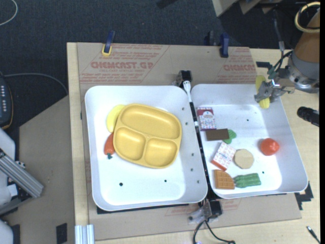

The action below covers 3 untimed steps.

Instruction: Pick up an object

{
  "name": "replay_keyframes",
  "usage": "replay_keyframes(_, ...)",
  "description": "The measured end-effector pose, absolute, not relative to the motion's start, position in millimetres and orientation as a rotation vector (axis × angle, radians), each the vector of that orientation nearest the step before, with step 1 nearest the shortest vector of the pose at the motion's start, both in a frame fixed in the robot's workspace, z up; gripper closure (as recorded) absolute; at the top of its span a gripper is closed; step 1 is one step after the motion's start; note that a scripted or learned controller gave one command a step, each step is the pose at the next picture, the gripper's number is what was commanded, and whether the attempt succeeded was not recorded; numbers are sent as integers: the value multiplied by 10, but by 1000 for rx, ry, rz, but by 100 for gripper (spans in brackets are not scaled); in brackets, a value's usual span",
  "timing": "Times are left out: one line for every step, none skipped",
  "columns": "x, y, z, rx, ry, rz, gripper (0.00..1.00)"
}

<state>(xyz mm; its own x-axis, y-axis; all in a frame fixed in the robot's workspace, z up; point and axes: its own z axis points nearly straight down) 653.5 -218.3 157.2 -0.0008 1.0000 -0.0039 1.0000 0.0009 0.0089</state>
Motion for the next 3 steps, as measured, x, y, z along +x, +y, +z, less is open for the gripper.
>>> replay_keyframes(6602, -2158, 2031, 2215, 2218, 5, 100)
replay_keyframes(6613, -2161, 2272, 2216, 2218, 4, 100)
replay_keyframes(6355, -1706, 2208, 2220, 2228, 0, 100)
